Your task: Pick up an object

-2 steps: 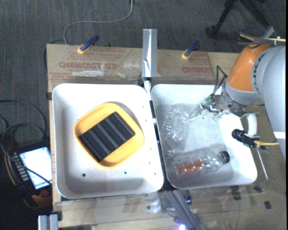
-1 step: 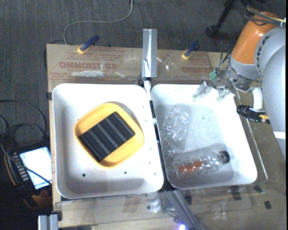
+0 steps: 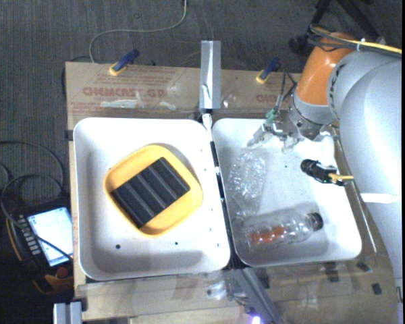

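Found a piece of crumpled clear plastic in the right bin, just beside the gripper — fingers spread apart over the bin's far end, gripping nothing. Noted a clear bottle lying on its side toward the near end, black cap pointing right. Saw a yellow tray with a black ribbed insert in the left bin.

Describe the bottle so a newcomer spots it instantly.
In the white bin on the view's right, look along the near edge. A clear, dark-capped bottle lies on its side there. Unlike the crumpled clear plastic beyond it, it holds something reddish.
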`<state>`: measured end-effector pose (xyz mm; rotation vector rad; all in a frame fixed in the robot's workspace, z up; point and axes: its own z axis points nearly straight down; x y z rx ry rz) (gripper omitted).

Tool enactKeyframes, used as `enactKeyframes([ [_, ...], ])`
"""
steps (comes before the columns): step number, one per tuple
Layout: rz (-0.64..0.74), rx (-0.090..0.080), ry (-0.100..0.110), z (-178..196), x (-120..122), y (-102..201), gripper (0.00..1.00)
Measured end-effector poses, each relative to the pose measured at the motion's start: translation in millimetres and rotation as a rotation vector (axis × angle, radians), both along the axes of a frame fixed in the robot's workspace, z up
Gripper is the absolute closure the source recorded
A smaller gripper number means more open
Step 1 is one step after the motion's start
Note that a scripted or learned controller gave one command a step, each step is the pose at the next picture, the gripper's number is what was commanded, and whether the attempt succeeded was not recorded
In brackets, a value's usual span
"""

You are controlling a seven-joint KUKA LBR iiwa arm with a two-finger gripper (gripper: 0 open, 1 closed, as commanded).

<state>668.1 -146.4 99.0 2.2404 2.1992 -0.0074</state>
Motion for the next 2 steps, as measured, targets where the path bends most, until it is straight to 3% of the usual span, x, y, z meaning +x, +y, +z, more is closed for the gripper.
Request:
enactKeyframes([
  [1, -0.001, 0.0, 0.0, 21, -37, -66, 0.0],
  [2, 0.01, 0.005, -0.002, 127, -161, -36, 0.0],
])
